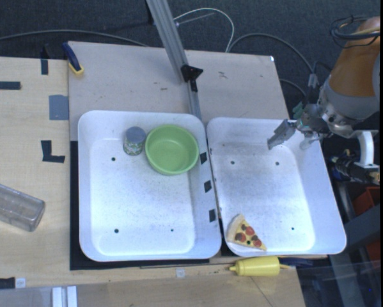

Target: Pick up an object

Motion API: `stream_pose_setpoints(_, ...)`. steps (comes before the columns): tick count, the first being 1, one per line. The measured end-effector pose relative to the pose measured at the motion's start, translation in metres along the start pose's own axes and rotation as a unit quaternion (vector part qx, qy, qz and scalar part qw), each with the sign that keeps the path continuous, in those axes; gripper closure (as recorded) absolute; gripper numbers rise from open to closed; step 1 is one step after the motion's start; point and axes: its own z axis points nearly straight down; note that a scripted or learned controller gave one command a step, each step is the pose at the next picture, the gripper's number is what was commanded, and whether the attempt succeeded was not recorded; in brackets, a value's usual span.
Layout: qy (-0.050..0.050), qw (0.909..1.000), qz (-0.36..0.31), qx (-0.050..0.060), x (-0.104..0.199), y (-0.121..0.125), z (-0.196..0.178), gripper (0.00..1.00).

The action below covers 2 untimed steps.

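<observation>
One round green bowl (172, 149) beside a small grey can (134, 140)

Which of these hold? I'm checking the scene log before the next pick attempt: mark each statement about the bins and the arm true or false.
1. The green bowl sits in the left bin. True.
2. The pizza slice lies inside the bowl. False: it lies at the right bin's near left corner.
3. The small can stands beside the bowl. True.
4. The gripper holds the pizza slice. False: it hovers over the right bin's far edge, apart from it.
5. The yellow bottle lies outside the bins. True.
</observation>
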Motion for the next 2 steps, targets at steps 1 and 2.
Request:
stream_pose_setpoints(1,0.000,1.0000,0.000,0.000,0.000,0.000,0.000,0.00)
stream_pose_setpoints(2,0.000,1.0000,0.001,0.003,0.003,-0.006,0.063,0.00)
